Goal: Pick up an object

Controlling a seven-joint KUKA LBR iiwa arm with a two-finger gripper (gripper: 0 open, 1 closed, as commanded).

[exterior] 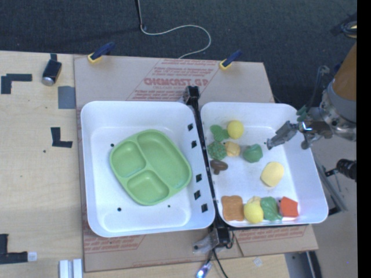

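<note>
Along the lower edge of the right bin [307, 172] sit a brown waffle [232, 208], a yellow lemon [253, 211], a green piece [270, 208] and a red block [288, 207] in a row. Higher up lie a pale yellow fruit [272, 174], a green lump [253, 153] and a yellow ball [235, 129]. From the right of the frame the gripper [280, 136] hangs over this bin, its fingers spread and holding nothing. At centre left, the left bin [93, 155] holds a green divided plate [151, 167].

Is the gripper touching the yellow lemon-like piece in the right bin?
Apart: camera view shows white bin floor between the gripper and the yellow piece.
</note>
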